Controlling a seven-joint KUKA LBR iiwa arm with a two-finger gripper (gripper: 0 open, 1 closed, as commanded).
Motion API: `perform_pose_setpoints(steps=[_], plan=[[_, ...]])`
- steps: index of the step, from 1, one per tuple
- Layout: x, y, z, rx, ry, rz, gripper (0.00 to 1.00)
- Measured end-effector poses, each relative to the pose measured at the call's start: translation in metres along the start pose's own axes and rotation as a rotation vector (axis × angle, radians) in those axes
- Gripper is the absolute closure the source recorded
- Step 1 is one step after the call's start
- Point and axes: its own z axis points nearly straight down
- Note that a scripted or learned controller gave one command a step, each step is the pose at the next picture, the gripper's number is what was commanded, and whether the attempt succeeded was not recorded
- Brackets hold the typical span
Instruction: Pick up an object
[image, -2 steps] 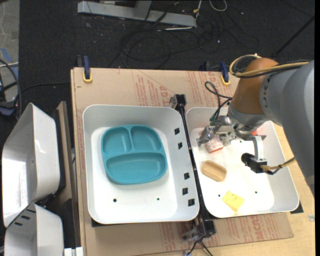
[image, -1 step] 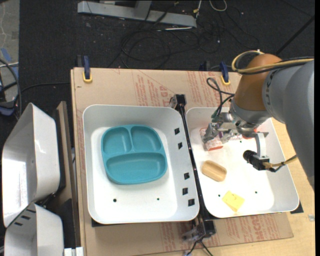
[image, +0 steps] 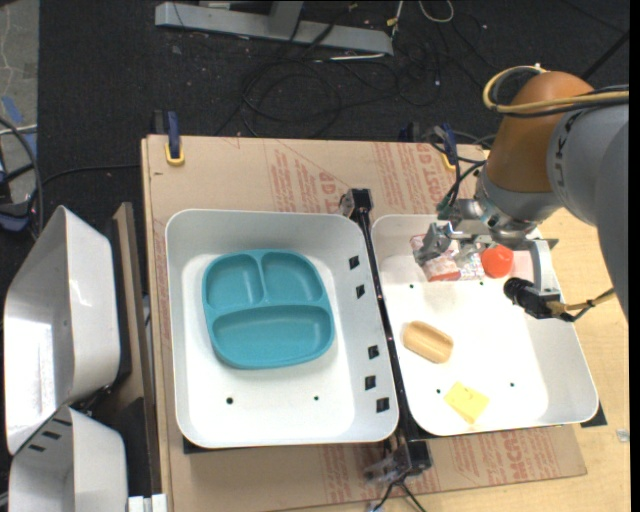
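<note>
risk: gripper (image: 437, 243) sits low in the far corner of the right bin (image: 520, 400), right over a red-and-white packet (image: 446, 266) with an orange-red ball (image: 497, 261) just beside it; could nudge the ball or close on the bin wall; can't tell its opening or whether it holds anything; bread roll (image: 428, 342) and yellow wedge (image: 466, 401) lie well apart

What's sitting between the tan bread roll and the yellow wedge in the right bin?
Nothing: in the camera view, only bare white bin floor separates the tan bread roll from the yellow wedge.
</note>
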Motion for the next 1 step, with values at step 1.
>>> perform_pose_setpoints(steps=[1], plan=[[-0.001,0.0075,-0.0631,-0.003,-0.001,-0.001,1.0]])
